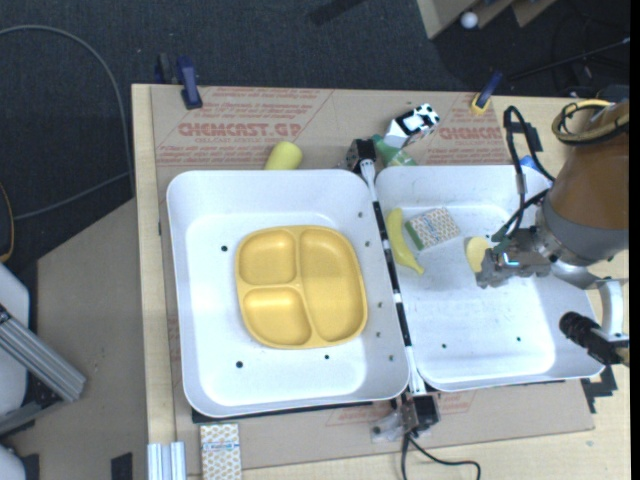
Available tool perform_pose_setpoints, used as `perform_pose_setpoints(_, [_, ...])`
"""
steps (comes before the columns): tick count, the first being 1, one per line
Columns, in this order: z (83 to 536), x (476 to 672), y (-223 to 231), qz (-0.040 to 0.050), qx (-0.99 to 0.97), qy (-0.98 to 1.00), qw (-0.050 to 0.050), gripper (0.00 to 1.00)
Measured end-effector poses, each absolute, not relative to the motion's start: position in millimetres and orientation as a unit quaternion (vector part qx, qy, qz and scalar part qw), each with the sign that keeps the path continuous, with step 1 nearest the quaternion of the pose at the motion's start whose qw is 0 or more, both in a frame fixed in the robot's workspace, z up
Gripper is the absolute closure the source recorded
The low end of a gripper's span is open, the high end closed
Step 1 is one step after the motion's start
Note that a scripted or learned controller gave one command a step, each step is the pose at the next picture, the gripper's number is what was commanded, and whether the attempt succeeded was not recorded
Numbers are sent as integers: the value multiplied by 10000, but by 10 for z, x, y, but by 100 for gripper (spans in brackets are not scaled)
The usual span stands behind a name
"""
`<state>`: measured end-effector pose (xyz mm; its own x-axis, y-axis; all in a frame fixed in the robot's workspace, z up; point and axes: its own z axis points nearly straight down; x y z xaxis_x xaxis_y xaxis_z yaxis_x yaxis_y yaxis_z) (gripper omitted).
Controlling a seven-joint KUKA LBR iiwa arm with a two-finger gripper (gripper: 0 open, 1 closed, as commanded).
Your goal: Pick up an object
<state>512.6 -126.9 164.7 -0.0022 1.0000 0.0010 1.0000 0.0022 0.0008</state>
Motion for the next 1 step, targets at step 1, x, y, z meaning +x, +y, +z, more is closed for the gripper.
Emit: perform_pose_setpoints(1, [1643, 5120, -1276, -1, -7068, -7074, 3, 0])
